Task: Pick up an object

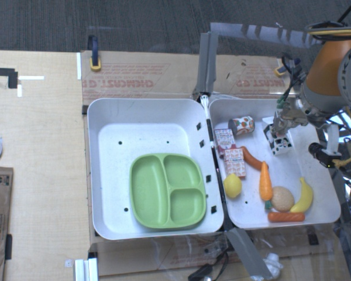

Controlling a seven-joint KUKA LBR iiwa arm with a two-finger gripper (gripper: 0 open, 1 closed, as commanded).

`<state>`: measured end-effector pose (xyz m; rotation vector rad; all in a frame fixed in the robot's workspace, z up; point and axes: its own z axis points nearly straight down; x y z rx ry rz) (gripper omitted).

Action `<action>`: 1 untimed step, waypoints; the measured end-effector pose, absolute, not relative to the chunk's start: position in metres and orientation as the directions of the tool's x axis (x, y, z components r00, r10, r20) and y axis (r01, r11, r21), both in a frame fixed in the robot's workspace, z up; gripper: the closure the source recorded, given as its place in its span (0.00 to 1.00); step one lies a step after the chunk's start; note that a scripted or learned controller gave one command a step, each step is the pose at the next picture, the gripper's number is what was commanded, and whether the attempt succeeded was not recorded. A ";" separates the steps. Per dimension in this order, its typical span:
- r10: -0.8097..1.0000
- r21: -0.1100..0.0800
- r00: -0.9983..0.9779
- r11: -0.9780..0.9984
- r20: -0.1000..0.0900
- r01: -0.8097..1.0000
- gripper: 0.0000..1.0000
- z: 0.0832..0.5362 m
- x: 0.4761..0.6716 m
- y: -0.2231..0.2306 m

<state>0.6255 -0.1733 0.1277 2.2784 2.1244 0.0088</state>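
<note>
White right bin [316, 215] held all the objects: small can [241, 125] at upper left, two red-and-white cartons [224, 139] [234, 162] below it, lemon [232, 185], upright carrot [265, 181], sausage [251, 157] slanting between cartons and carrot, potato [282, 198], banana [303, 195], second carrot [286, 217] flat along the front wall. Jaws [280, 143] hung over the bin's upper middle, over bare floor, nothing between them; spread or closed, couldn't tell. Can sat just left of jaws, apart; sausage and upright carrot lay below-left. Left bin [105, 174] carried a green divided plate [168, 190].
</note>
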 end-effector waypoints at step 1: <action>0.997 0.023 0.070 -0.070 -0.014 0.997 0.00 0.128 0.625 -0.173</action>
